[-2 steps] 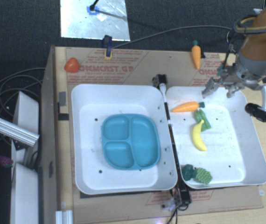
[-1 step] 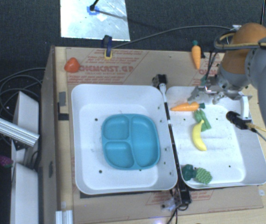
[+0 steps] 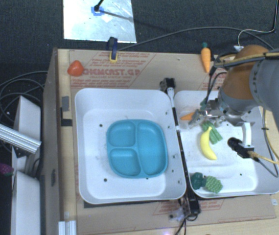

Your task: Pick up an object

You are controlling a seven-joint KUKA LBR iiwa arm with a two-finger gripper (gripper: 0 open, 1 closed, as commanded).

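With the green toy broccoli [image 3: 207, 182] lying at the right bin's [image 3: 262, 180] near edge, the tool [image 3: 209, 115] is hovering over a crowded banana [image 3: 207, 144] and green piece [image 3: 212, 132], grip state unreadable, risking a glancing miss.

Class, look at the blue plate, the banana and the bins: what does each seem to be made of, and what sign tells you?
Blue plate: probably moulded plastic, smooth and matte; even colour, rounded compartment ridges.
Banana: likely a plastic or rubber toy; flat uniform yellow, no spots.
Bins: apparently thin formed white plastic, slightly glossy; rounded corners and a soft sheen along the rim.
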